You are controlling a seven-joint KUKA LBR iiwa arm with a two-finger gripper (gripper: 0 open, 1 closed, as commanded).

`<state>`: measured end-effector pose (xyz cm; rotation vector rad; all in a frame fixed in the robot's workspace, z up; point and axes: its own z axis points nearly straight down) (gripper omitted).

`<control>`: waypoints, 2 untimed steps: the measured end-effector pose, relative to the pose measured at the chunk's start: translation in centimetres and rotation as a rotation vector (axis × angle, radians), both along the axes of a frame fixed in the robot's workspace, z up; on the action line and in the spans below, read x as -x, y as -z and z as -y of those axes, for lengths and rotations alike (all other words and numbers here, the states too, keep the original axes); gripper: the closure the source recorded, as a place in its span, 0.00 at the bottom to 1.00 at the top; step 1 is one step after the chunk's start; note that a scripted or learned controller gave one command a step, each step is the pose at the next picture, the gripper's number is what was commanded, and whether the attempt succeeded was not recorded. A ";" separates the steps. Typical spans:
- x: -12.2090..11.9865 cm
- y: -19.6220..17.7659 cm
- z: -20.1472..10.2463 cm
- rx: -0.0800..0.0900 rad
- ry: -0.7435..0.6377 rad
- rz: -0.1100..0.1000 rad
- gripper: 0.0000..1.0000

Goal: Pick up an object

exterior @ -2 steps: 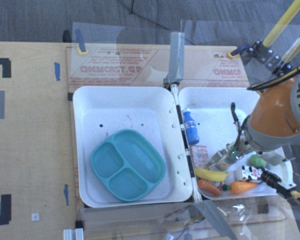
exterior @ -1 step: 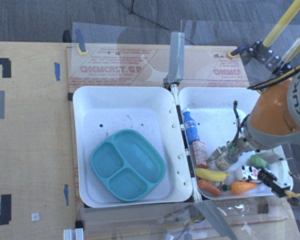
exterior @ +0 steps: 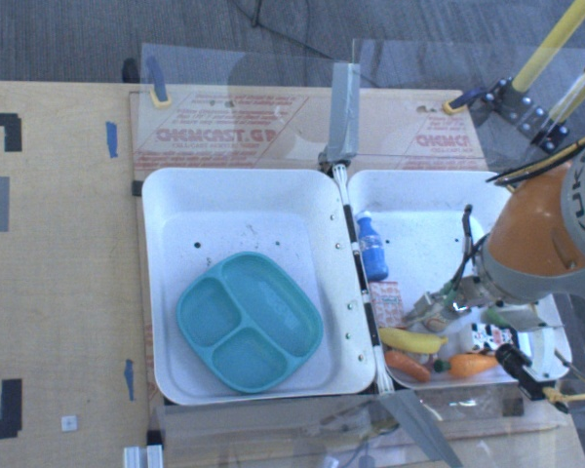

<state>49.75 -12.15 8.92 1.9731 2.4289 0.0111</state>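
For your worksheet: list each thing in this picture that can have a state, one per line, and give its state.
Teal three-compartment plastic plate: lying flat in the left white bin, right way up.
Blue plastic bottle: lying on its side in the right white bin.
Yellow banana: lying flat.
Gripper: low over the clutter.

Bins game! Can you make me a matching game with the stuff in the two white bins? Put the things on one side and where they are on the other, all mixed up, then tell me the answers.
Things:
1. teal divided plate
2. blue bottle
3. banana
4. carrot

Places:
A. by the front edge of the right bin, under the arm
B. against the divider, in the right bin's back half
C. alone in the left bin
D. near the front of the right bin, just left of the hand

Pairs: 1-C, 2-B, 3-D, 4-A
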 end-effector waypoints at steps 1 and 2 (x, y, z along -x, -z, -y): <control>0.0 -1.0 0.3 0.002 0.006 0.003 1.00; -2.9 -14.0 -4.4 -0.002 0.150 -0.013 1.00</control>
